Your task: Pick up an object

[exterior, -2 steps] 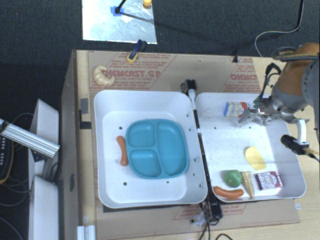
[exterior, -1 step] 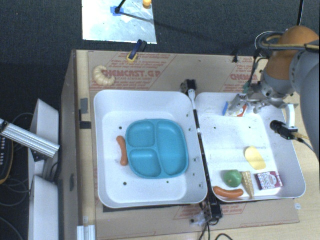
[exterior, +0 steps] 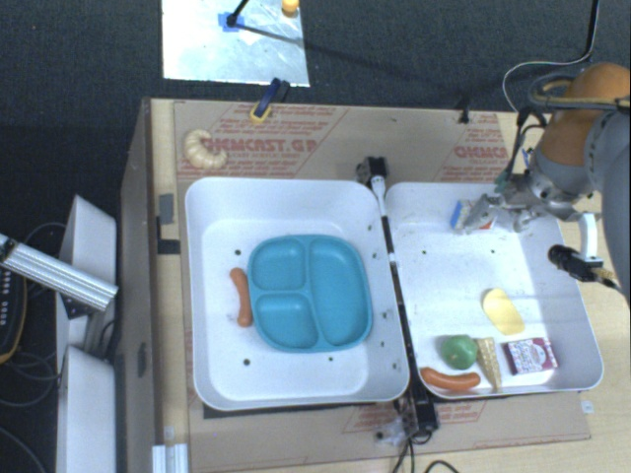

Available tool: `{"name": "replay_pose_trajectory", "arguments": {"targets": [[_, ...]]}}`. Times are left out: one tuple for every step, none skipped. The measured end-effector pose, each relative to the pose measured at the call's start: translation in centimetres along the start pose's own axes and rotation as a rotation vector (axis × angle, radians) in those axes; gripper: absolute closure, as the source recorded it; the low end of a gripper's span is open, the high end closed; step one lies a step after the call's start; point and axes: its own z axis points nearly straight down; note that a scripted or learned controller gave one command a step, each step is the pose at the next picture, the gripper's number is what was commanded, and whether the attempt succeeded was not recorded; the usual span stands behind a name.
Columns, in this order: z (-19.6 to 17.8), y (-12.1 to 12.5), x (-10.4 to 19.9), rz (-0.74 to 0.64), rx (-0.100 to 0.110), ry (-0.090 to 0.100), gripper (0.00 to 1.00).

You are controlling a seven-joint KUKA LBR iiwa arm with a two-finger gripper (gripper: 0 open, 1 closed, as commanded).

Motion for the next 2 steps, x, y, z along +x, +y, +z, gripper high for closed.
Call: {"name": "replay_pose_trajectory", "arguments": {"targets": [[-4.0,-1.2,0.0,0.003,-0.015,-0.006,0.00],[-7.1,-0.9,0.0,0.002,-0.015,-0.006,0.00]]}}
